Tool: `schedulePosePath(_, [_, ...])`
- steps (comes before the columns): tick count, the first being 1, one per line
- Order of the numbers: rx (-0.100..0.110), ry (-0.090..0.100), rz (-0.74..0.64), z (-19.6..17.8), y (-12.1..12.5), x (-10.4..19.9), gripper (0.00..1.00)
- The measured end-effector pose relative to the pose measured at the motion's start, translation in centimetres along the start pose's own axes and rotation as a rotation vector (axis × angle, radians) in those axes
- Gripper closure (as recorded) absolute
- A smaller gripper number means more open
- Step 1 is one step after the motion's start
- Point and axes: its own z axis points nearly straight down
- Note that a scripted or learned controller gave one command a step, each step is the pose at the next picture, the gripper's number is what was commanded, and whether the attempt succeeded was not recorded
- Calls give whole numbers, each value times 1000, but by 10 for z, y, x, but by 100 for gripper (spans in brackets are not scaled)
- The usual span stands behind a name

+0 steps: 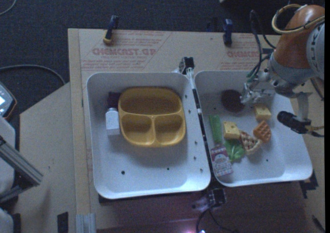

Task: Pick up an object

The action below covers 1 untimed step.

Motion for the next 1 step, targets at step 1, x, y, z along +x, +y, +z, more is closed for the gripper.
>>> schedulePosePath(1, [1, 0, 0, -44, -2, -2, 100])
